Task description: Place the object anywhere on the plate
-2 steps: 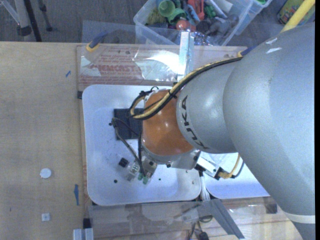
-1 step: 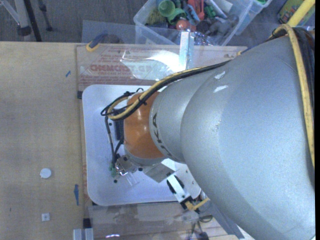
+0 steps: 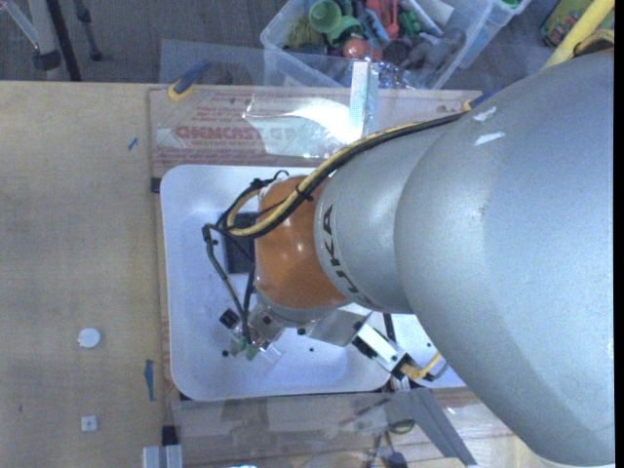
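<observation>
The big grey arm (image 3: 487, 242) reaches in from the right and covers most of the white bin (image 3: 185, 261). Its orange band (image 3: 288, 252) sits low over the middle of the bin. Below the band, the gripper (image 3: 249, 344) points down near the bin's front part, very close to the floor of the bin.

I cannot tell if the jaws are wide or narrow — they are too small and too dark to make out. There is a little green and white bit right at the tip, but I cannot say what it is. It may be the object, or just part of the tool. I can't pick out the plate either; the arm may be hiding it.

My guess is that the arm is at the picking-up step, or maybe setting down — the look of it fits both. If it is picking up, the next move needs a firm squeeze and a slow lift straight up. Then it must find the plate and go down softly.

A tub of toys (image 3: 390, 18) sits behind the tabletop (image 3: 68, 213).
</observation>
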{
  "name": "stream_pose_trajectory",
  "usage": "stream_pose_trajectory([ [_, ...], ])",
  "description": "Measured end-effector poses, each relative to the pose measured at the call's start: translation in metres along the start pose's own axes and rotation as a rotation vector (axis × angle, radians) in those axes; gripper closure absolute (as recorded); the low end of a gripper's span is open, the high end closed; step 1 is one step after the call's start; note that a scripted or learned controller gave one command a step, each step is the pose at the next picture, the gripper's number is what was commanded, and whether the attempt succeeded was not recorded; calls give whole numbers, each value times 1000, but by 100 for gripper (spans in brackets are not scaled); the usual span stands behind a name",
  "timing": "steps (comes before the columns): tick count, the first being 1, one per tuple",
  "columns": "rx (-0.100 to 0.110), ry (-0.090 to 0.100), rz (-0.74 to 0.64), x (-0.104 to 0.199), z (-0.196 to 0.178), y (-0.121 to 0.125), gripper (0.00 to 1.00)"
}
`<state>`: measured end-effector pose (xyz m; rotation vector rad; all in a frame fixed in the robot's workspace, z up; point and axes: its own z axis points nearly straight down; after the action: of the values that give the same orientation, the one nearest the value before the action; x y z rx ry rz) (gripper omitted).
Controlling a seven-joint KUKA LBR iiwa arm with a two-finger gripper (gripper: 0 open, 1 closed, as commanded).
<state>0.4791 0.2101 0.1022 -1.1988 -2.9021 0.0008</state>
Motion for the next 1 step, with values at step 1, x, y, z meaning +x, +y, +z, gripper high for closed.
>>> stream_pose_trajectory([
  [1,-3,-2,-161,-4,-129,-3,100],
])
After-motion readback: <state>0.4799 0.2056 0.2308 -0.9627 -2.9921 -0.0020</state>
